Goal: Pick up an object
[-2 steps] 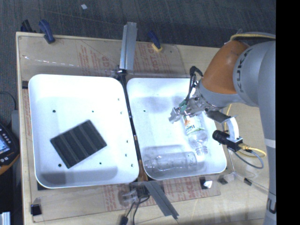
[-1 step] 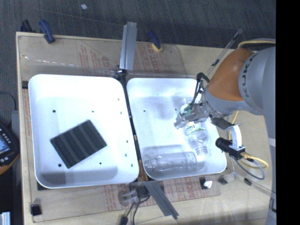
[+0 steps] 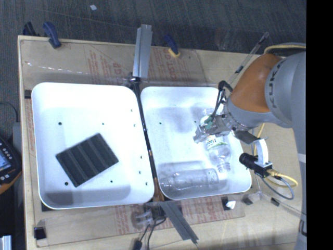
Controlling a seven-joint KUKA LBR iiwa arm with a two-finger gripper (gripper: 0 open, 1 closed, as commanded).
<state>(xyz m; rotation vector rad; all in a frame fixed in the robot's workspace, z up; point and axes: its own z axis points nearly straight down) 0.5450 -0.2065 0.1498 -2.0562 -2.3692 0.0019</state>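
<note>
One clear plastic bottle (image 3: 190,179) lies on its side along the near wall of the right white shallow bin (image 3: 166,108), another clear plastic bottle (image 3: 218,152) just behind it. The end effector (image 3: 204,130) sits over the second bottle's top; its opening I cannot tell. One dark ribbed rectangular slab (image 3: 87,159) lies in the left white shallow bin (image 3: 78,100), open floor around it.

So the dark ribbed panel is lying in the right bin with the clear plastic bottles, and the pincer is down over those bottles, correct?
Not quite. The camera view shows the dark ribbed panel lying in the left bin, alone. The clear plastic bottles are in the right bin, and the pincer is down over them, as you said.
</note>
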